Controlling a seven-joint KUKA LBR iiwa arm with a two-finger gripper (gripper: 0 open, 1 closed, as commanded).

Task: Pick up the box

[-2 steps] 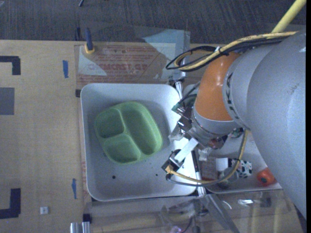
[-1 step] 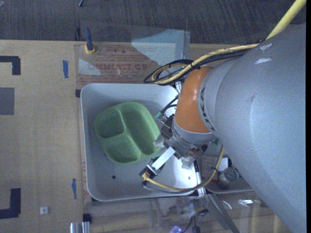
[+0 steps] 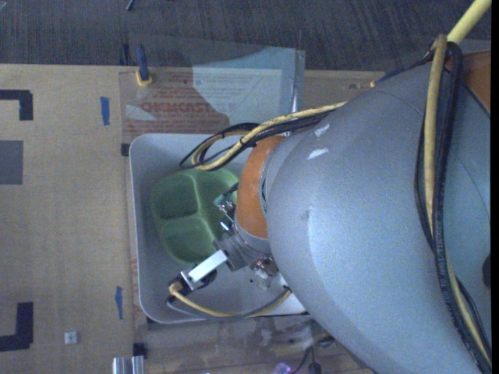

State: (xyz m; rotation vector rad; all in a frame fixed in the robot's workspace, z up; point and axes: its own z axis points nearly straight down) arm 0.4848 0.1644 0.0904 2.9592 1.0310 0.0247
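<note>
One thing lies in plain sight in the bin (image 3: 144, 232): a green, two-compartment moulded tray (image 3: 187, 213), resting on the white floor toward the left wall. Whether this is the box the task means I cannot say for sure, but nothing else box-like shows, so I take it as the likely target. It sits flat on the bin floor, not lifted, so by my judgement the pick is not yet done. Just right of it, and partly over its right edge, hangs the wrist of the arm (image 3: 366, 232), with the orange band (image 3: 253, 189) above it. The tool (image 3: 226, 249) is down low at the tray's near right corner, close to it or touching; the arm's bulk covers most of it, and I cannot tell its state. A white tab (image 3: 203, 269) and yellow and black cables (image 3: 226, 150) trail from the wrist. Beyond the bin, the wooden counter (image 3: 62, 209) carries blue tape marks (image 3: 104, 111). Left to do: a sure grip, then the lift clear.
</note>
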